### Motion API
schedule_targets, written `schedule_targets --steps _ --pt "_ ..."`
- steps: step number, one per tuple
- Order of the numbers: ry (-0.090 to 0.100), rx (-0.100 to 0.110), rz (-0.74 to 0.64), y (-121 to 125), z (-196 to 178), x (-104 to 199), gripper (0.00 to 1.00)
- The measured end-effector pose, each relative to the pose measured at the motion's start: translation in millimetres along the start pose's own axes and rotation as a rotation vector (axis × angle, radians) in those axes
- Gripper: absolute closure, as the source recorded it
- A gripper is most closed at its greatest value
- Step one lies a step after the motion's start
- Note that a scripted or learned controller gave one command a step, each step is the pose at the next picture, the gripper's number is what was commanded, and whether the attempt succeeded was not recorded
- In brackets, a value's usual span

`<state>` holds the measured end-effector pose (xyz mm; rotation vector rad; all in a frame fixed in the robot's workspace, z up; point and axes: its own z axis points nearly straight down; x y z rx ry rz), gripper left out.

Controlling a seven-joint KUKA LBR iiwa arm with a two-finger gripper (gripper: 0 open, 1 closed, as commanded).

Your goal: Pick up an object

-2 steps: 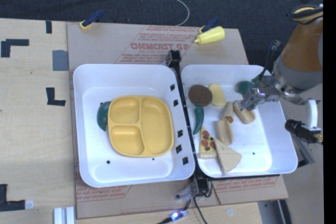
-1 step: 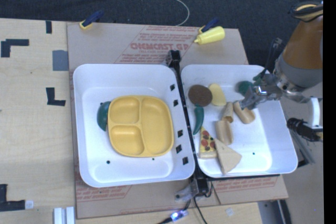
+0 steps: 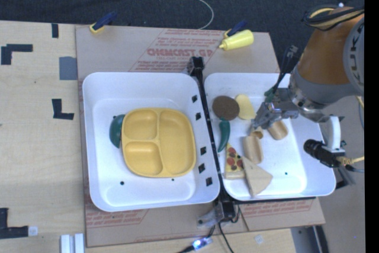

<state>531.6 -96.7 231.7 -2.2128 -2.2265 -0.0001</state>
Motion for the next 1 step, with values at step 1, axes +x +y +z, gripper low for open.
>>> schedule_targets --steps 1 --pt "0.000 0.003 0.000 -11.7 13.5 56.7 1.00"
